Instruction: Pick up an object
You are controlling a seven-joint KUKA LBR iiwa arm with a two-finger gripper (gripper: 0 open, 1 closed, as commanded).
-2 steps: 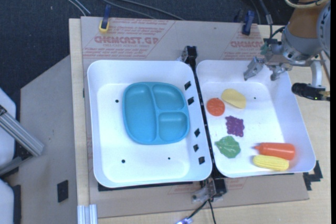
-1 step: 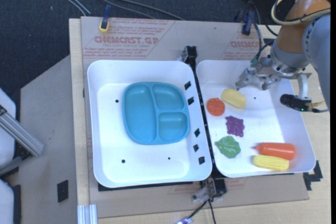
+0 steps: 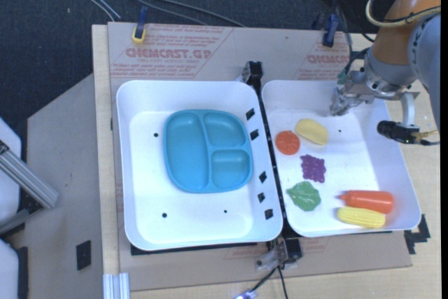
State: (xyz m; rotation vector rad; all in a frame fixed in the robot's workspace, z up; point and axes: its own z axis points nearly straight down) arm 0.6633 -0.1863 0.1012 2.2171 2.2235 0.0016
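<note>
Over the right bin's point(image 3: 399, 171) far corner, your gripper point(image 3: 341, 105) hangs with nothing visibly between its fingers; their spread can't be told. Just beside it, nearer you and leftward, lies the yellow lemon point(image 3: 311, 131), with the orange tomato point(image 3: 287, 143) beyond.

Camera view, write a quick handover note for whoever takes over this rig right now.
Gripper: over the far edge of the right bin, nothing seen held.
Right bin holds: yellow lemon-like piece, orange-red round piece, purple grapes, green leafy piece, carrot, corn.
Left bin holds a blue divided plate.
Done: nothing picked yet.
Left: lower onto one object, likely the yellow piece nearest, grasp and lift.
</note>
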